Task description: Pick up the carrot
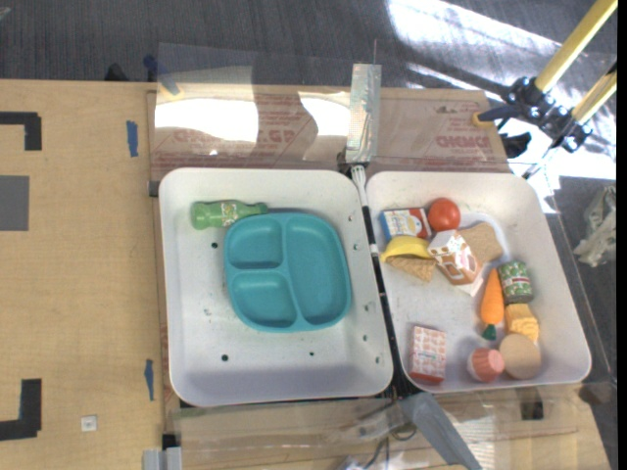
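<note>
The carrot [492, 300] is a small orange cone lying in the right bin [558, 262], towards its right side. Its thick end points to the far side and its green tip [489, 332] points to the near side. A green can [516, 282] touches it on the right, and an orange-yellow block [521, 321] lies just beside its lower half. Nothing covers the carrot from above.
The right bin also holds a tomato [444, 213], a banana [407, 250], a blue-white carton [403, 223], a small patterned box [454, 258], a red-white packet [427, 352], a pink cup [485, 363] and a beige ball [520, 355]. In the left bin [186, 341] lie a teal divided plate [287, 269] and a green bottle [225, 212].
</note>
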